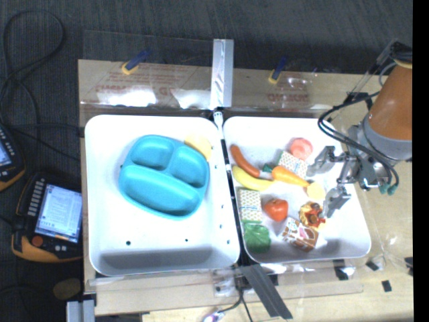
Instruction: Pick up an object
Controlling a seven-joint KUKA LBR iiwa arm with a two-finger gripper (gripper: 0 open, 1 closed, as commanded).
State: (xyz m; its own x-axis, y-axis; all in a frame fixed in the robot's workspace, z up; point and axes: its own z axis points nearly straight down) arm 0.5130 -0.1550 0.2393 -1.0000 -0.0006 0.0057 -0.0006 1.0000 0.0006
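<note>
The gripper [327,178] hangs with fingers spread, grasping nothing, over the right bin [358,228], just right of a toy carrot [289,175] and tomato [275,208].

The arm [395,109], seen beside the right bin [362,237]. Its broad last link is wrapped in an orange band; below the band sits a rounded grey wrist housing. A thin black cable loops out from the wrist toward the bin's upper rim and curves back to the housing. The gripper [330,178] is bare grey metal, built of short jointed links ending in two slim fingers [335,198]. A small teal fitting hangs at the housing's outer side.
</note>
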